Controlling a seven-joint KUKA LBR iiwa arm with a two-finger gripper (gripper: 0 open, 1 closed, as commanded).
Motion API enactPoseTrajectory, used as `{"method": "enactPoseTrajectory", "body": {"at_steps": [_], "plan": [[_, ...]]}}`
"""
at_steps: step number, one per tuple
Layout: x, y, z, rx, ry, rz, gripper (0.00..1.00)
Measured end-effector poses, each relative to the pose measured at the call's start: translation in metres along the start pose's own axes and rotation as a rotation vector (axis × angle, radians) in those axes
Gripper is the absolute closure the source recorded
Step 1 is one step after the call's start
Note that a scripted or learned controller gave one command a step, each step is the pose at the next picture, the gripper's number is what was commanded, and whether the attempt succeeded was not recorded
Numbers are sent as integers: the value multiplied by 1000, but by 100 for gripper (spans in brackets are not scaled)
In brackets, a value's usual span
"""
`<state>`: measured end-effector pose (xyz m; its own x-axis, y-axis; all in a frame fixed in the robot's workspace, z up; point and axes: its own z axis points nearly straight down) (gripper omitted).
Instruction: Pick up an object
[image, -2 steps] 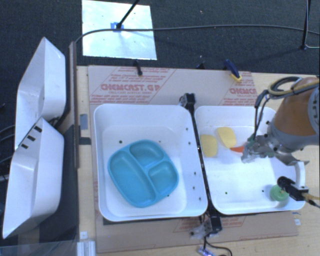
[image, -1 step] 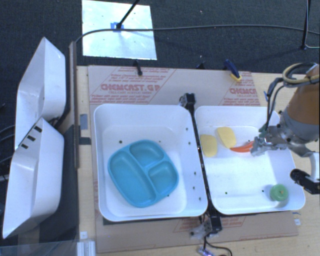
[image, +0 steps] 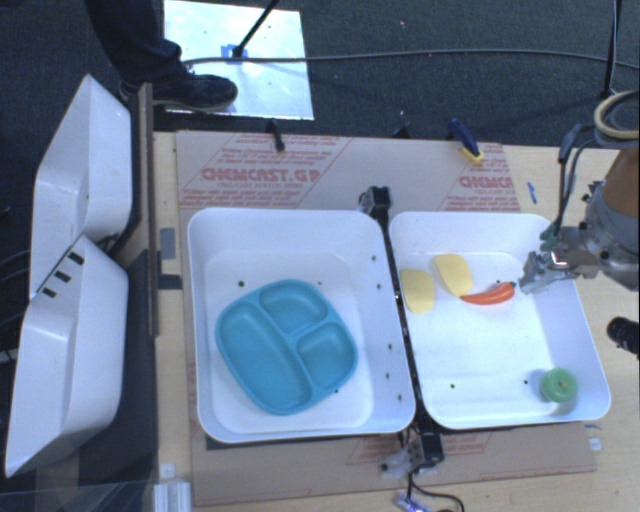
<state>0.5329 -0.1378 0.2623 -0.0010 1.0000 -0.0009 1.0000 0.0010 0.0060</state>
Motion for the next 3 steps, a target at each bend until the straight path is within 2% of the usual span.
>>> {"method": "enactPoseTrajectory", "body": {"at_steps": [1,3], "plan": [[0,1,-22,4,1,0,100],[90,28,-17,5,2,-3,100]]}}
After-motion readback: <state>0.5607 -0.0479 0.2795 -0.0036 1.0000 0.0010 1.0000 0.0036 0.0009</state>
